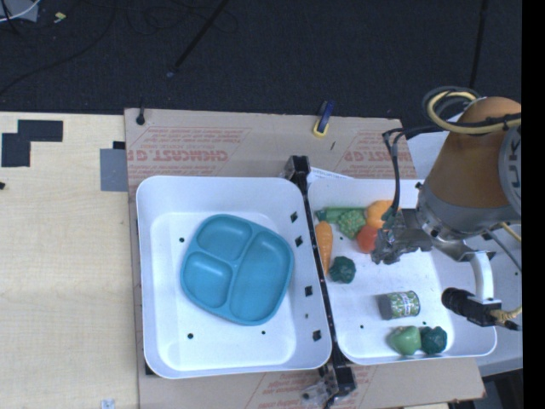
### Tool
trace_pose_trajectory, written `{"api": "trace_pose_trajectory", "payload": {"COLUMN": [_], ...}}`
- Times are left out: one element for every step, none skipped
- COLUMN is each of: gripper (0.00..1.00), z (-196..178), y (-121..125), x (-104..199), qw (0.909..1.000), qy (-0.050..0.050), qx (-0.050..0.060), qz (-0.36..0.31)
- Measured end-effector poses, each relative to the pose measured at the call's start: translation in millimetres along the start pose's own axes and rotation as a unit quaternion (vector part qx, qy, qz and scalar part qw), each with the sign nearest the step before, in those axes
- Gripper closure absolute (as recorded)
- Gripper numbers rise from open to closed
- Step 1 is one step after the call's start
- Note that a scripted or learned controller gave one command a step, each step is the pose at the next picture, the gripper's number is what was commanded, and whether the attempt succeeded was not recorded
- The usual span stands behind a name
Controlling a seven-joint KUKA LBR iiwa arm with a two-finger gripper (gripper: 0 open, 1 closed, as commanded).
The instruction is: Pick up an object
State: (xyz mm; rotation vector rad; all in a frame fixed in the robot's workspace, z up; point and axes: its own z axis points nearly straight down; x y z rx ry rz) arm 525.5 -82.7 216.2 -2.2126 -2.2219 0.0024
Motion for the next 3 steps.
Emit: {"api": "trace_pose_trajectory", "payload": {"gripper": [1.0, 1.0, 1.0], "z": [-5.3, -10.8, -18.7], "y": [3.6, 6.4, -1.5], "x": [18.5, 17.8, 14.9], "qw": [1.0, 1.0, 1.0], "qy": [-0.001, -0.001, -0.001], "qx": [-0.001, -0.001, -0.001], "qz": [0.001, 0.001, 0.002]}}
